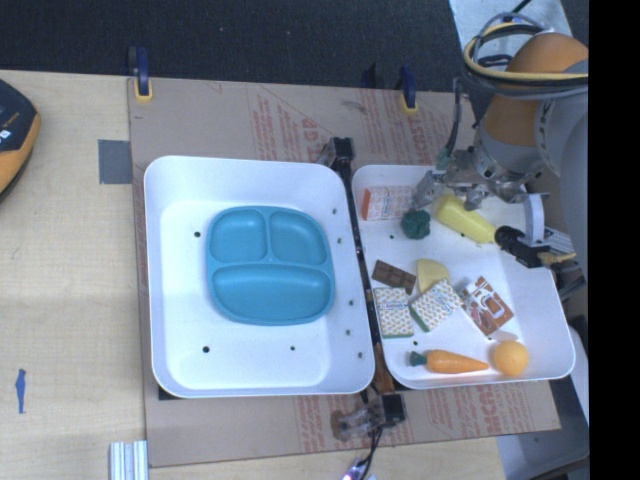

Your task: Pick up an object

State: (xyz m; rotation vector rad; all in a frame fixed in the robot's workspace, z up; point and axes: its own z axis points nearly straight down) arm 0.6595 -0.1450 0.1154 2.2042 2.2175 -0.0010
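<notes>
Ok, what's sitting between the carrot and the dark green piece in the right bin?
In the camera view, between the carrot and the dark green piece lie a brown bar, a pale yellow wedge and two small patterned packets.

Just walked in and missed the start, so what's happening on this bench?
A grey robot arm reaches in from the right, its gripper low over the far end of the right bin. Right by it lie a dark green piece and a yellow piece. I can't tell whether it holds anything. A carrot, an orange ball and some small packets lie nearer the front. The left bin holds a blue divided plate.
</notes>
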